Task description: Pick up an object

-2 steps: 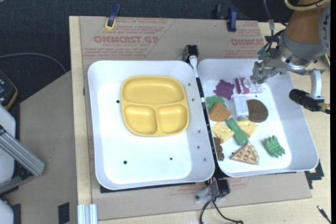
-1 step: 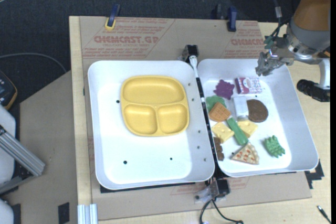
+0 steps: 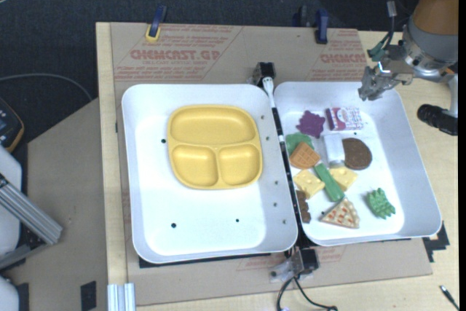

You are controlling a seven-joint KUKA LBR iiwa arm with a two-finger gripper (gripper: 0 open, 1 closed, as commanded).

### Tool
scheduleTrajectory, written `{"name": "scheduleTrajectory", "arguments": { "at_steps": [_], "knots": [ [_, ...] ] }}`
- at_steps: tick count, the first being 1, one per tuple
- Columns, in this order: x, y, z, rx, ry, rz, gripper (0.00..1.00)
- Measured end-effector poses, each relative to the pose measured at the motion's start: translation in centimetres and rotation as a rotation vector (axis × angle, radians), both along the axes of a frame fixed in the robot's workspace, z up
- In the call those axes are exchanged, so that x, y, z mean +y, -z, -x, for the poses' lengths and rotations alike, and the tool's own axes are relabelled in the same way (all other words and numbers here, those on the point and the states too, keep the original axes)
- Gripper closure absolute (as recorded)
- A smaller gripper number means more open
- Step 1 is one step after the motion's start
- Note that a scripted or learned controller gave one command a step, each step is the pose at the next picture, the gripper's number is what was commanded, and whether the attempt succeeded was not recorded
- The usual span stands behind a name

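Triangular pizza slice [image 3: 341, 215], glossy 3-compartment yellow tray [image 3: 215, 145]

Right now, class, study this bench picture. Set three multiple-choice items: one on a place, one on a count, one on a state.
1. Where does the yellow divided plate lie?
A. left bin
B. right bin
C. on the cardboard

2. How many compartments does the plate have?
A. two
B. three
C. five

3. Where is the gripper?
A. over the right bin's far edge
B. down on the pizza slice toy
C. inside the left bin

Answers: 1 A, the plate sits in the middle of the left bin. 2 B, one wide section above two smaller ones. 3 A, it hangs by the far rim, apart from the toys.
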State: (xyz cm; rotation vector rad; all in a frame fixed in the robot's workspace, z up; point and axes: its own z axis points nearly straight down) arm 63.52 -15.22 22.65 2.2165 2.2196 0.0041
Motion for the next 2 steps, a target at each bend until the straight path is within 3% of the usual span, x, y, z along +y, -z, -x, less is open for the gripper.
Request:
{"name": "scheduleTrajectory", "arguments": {
  "at_steps": [2],
  "knots": [
    [11.6, 0.4, -0.4, 0.008, -0.004, -0.003, 1.00]
  ]
}}
